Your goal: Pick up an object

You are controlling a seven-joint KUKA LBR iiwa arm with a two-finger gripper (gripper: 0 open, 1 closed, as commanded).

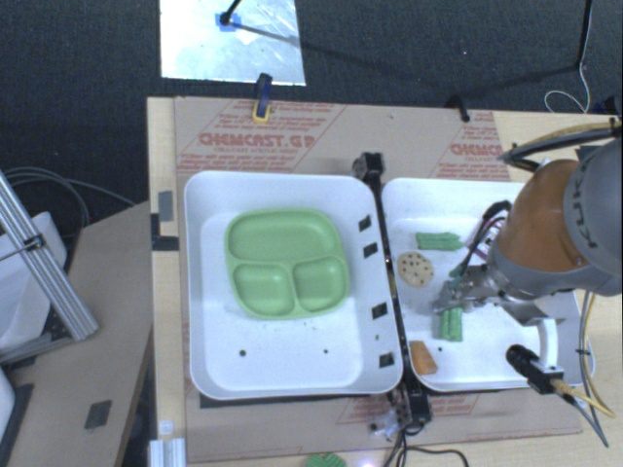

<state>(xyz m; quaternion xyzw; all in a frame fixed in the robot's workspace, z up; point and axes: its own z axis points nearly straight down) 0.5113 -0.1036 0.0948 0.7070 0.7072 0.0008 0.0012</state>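
Gripper (456, 295) poised above the short green plastic bar (451, 324) in the right white bin (487, 373).
Finger state cannot be told; an off-centre descent could nudge the bar aside, toward the round speckled cookie (416, 269).

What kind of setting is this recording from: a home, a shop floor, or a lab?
Most likely a robotics lab bench. Two shallow white bins sit side by side on a protected board, holding toy-like items such as a green divided tray and a cookie. Loose cables and a metal frame surround the bench.

Dark carpet floor (78, 66), shiny metal sheet (232, 27)
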